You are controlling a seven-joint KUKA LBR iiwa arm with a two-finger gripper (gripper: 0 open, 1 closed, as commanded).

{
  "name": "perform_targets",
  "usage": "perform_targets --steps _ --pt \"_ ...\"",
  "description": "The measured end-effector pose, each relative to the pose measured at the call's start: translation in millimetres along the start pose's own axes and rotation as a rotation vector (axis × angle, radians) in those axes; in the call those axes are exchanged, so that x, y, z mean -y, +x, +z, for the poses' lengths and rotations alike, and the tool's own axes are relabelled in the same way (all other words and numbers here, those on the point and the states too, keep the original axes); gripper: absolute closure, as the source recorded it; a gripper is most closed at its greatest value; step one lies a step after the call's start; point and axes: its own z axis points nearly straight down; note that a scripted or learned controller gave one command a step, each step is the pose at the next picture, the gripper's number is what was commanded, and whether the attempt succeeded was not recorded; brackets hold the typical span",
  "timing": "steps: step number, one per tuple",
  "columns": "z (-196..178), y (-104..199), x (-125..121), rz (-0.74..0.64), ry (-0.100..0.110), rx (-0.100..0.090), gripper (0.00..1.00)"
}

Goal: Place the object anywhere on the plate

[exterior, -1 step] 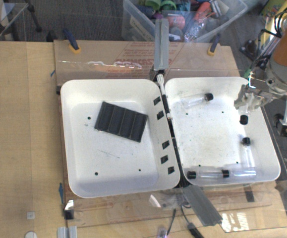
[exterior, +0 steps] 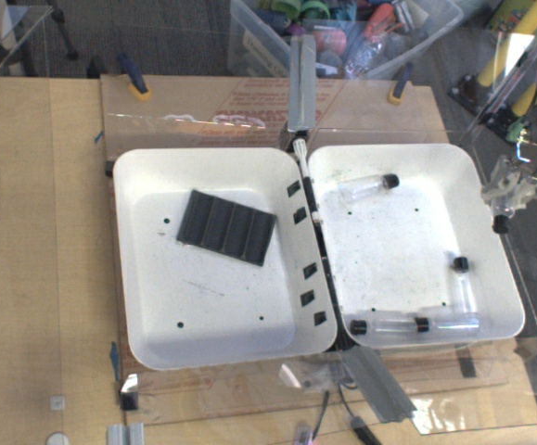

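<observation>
I see the gripper (exterior: 507, 193) over the right rim of the right bin (exterior: 407, 248), which sits on the bench (exterior: 36, 248). Left of the gripper, near that bin's back wall, lies one tube (exterior: 365, 188). In front of the gripper, a second tube (exterior: 463, 286) lies along the right wall. Two more tubes (exterior: 389, 324) (exterior: 452, 322) lie end to end along the front wall. Well to the gripper's left, across the divider, the plate (exterior: 226, 228) lies in the left bin (exterior: 157, 323). A storage tub (exterior: 249, 7) stands behind both bins.
</observation>
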Motion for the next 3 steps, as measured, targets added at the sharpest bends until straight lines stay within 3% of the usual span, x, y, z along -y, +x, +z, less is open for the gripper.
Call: perform_targets --steps 1,2,3 --pt "0.1 0.2 0.1 0.000 0.000 0.000 0.00" --pt "0.1 0.2 0.1 0.000 0.000 0.000 0.00" --pt "-17.9 16.8 11.8 -0.195 0.001 -0.001 0.00"
